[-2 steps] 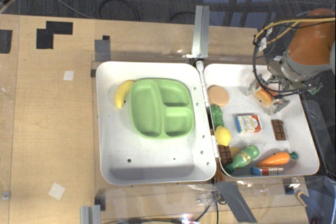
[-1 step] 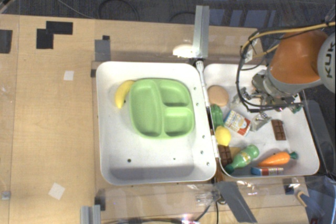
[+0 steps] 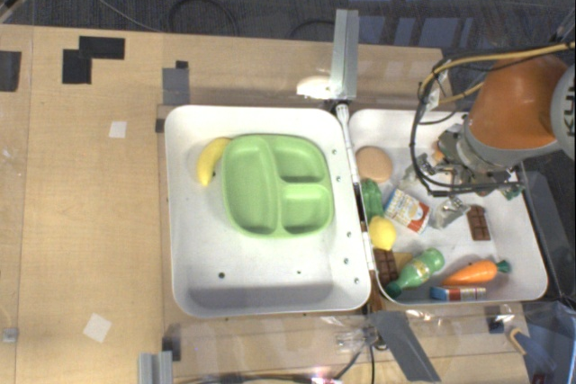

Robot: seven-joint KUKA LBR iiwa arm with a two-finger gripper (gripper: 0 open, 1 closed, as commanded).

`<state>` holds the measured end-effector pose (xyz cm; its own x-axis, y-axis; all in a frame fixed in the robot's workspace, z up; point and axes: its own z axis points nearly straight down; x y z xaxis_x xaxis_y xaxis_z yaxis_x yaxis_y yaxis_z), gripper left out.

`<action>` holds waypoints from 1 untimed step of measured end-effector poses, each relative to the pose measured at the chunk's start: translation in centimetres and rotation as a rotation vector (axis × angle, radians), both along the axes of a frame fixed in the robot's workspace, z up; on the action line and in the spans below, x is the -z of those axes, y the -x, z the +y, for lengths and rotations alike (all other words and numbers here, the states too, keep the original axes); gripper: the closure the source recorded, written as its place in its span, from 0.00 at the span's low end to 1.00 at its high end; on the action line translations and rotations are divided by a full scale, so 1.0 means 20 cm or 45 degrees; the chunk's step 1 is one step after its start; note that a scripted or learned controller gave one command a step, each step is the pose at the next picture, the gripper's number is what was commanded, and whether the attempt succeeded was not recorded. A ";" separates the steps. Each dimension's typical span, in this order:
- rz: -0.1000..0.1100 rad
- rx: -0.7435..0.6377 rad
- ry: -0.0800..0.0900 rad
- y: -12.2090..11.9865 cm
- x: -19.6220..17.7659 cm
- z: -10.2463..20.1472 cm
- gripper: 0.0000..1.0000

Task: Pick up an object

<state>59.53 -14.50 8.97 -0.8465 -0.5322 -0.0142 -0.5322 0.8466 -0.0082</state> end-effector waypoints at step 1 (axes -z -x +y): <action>0.004 -0.073 0.006 -0.13 0.00 -0.32 0.00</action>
<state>62.16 -20.84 8.87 -0.8148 -0.5797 -0.0088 -0.5797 0.8148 -0.0101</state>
